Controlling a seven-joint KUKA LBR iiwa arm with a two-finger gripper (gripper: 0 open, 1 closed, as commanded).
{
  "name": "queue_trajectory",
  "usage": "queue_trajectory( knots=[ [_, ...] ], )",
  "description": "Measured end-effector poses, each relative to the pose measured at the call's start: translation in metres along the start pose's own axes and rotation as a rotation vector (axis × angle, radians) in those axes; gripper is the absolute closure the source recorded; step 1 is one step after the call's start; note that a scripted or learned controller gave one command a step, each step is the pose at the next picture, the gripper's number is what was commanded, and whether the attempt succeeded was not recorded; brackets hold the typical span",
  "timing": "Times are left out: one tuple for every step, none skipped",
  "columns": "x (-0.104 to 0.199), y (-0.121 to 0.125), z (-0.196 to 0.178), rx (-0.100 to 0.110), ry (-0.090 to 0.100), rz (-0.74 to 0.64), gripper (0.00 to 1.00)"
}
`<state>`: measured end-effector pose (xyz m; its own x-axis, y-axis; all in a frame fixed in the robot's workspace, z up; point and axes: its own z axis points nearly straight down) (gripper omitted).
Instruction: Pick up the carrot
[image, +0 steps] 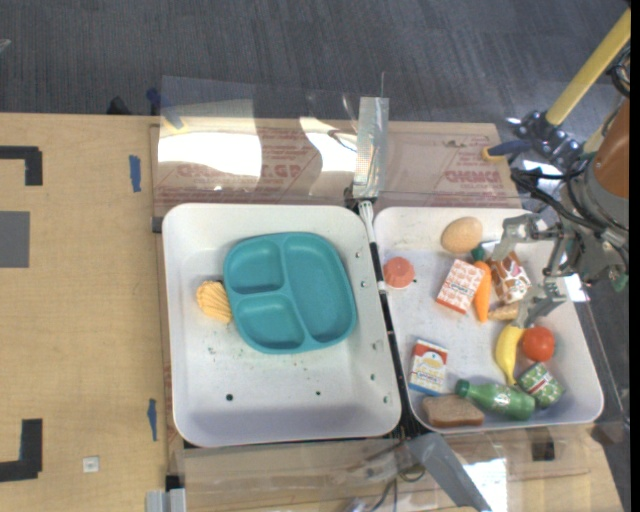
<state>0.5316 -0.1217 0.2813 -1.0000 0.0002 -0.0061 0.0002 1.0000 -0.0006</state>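
The carrot (483, 294) is a small orange stick with a green top. It lies in the right bin (592, 400), squeezed between a red and white carton (458, 286) and a small brown and white carton (510, 279). My gripper (527, 272) hangs just right of the carrot, over the small carton, reaching in from the right. It is open, with one finger (511, 238) toward the back and the other (541, 304) toward the front. Nothing is held between them.
The right bin also holds a potato (461, 235), a red disc (399, 271), a banana (508, 350), a tomato (538, 343), a green bottle (497, 398), bread (452, 411) and another carton (429, 366). The left bin (190, 400) has a teal divided plate (290, 291) and a yellow shell (213, 299).
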Motion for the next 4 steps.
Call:
queue_trajectory(
  knots=[
    [0.054, -0.019, 0.114, -0.002, 0.011, -0.027, 0.00],
    [-0.024, 0.011, 0.191, 0.001, -0.012, -0.029, 0.00],
    [-0.018, 0.009, 0.192, 0.002, -0.004, 0.230, 0.00],
    [-0.057, 0.002, 0.193, 0.000, -0.003, 0.495, 0.00]
  ],
)
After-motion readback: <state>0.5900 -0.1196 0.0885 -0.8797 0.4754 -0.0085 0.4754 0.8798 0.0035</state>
